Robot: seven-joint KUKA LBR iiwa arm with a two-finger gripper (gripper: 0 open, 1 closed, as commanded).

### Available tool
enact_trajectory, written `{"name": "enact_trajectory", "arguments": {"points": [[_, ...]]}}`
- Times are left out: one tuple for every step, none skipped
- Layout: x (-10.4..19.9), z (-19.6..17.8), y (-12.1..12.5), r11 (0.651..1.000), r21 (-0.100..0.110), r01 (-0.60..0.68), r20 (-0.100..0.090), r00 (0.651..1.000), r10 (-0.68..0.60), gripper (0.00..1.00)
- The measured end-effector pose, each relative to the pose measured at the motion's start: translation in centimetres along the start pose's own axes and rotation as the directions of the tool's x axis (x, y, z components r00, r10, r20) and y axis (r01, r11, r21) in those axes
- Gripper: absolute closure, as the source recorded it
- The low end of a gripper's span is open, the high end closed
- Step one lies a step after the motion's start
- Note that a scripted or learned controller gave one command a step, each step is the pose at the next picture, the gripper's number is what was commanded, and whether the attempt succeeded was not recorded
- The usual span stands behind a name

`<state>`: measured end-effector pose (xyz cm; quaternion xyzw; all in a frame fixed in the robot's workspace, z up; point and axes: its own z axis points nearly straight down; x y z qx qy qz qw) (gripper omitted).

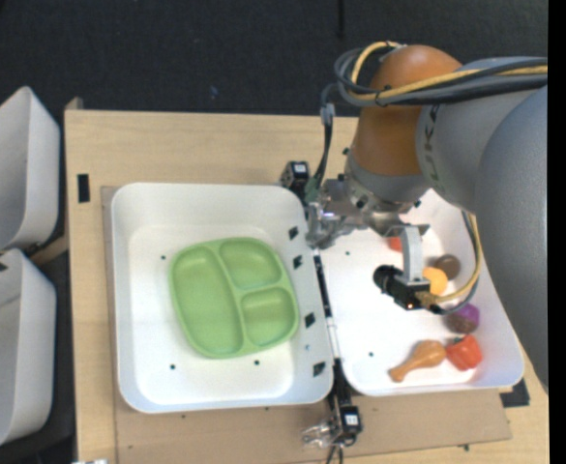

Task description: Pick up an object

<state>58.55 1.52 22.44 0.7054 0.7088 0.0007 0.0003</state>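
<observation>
Camera view: grey arm w/ orange band [403,85] reaches in from the right & hangs over the top-left corner of the right white bin [360,332]. Its gripper [329,217] sits close to the divider betw. the 2 bins. Can't tell if the claw is open or closed, as the wrist body hides it from above. Nothing seen gripped.

Task things, i.e. pickable objs, are all in the right bin, along its right & lower side:
- tan plastic toy drumstick [418,360], lying flat near the bottom edge
- red-orange toy lump [465,353], touching or just beside the drumstick's fat end
- small purple round toy [467,316], just above the lump
- yellow rounded toy [437,280] & brown rounded toy [447,266], side by side further up
- small red bit [396,244], partly under the wrist

Prob. scattered loose so a program can try any of them. The drumstick looks easiest, since its thin end lies on open floor. Gripper is well apart from most of them, so this reads as positioning, not a grasp.

Around: left white bin [123,259] holds a light-green plastic plate w/ 3 compartments [232,296], flat, slightly rotated, mid-bin. Both bins rest on a pale wooden bench [195,129].

In the way:
- bin wall & divider are hard by the gripper
- purple & red-orange items crowd the right wall, leaving little room to close round them
- yellow/brown pair looks too tight to take singly
</observation>
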Motion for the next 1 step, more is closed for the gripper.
{"name": "enact_trajectory", "arguments": {"points": [[5.55, -1.25, 1.75, 1.0, 0.0, -0.001, 0.0, 1.0, 0.001, 1.0]]}}
